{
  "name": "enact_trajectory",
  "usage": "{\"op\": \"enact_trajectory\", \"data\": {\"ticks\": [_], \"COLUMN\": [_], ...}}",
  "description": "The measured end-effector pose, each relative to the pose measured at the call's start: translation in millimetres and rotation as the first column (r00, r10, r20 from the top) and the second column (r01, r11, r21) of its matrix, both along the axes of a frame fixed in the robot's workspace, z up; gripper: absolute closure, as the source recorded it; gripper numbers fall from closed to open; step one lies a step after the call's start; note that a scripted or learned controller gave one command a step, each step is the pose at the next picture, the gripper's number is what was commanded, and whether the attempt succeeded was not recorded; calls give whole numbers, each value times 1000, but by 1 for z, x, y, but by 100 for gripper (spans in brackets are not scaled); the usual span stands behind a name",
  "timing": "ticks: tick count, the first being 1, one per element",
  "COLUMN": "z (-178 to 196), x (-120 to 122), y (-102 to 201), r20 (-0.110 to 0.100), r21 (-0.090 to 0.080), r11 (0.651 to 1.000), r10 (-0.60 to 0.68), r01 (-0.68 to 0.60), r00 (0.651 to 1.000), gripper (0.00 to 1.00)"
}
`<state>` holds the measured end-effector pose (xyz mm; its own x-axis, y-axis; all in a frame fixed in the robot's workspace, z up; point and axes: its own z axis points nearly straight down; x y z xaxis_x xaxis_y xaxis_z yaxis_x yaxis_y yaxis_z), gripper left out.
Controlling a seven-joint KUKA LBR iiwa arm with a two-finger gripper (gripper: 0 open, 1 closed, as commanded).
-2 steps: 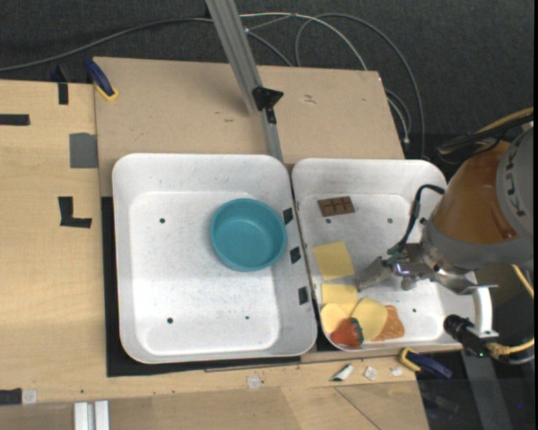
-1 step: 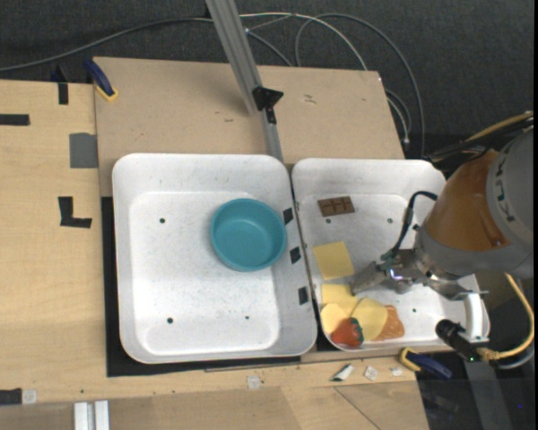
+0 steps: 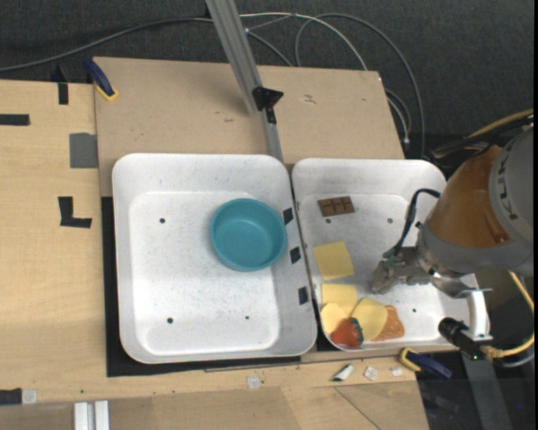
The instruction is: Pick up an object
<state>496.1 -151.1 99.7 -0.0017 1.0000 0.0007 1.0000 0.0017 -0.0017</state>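
Approach step: gripper (image 3: 383,276) low in right bin (image 3: 412,170), just right of yellow block (image 3: 334,260); nothing visibly held, can't tell its state. Next: shift left over block, descend.

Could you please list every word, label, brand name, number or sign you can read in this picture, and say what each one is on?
There is no readable text in the camera view.
The brown piece in the right bin has a grid pattern, no letters.
The blue bowl in the left bin is plain.
The gripper and the orange band on the arm bear no legible markings.
The small white tags below the bins are too small to read.
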Motion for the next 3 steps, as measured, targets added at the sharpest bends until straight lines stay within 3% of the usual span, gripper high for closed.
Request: {"op": "enact_trajectory", "data": {"ticks": [3], "z": [169], "x": [10], "y": [13], "r20": [8], "r21": [-3], "r11": [1000], "r10": [1], "r01": [-1], "r00": [1000], "gripper": [100]}}
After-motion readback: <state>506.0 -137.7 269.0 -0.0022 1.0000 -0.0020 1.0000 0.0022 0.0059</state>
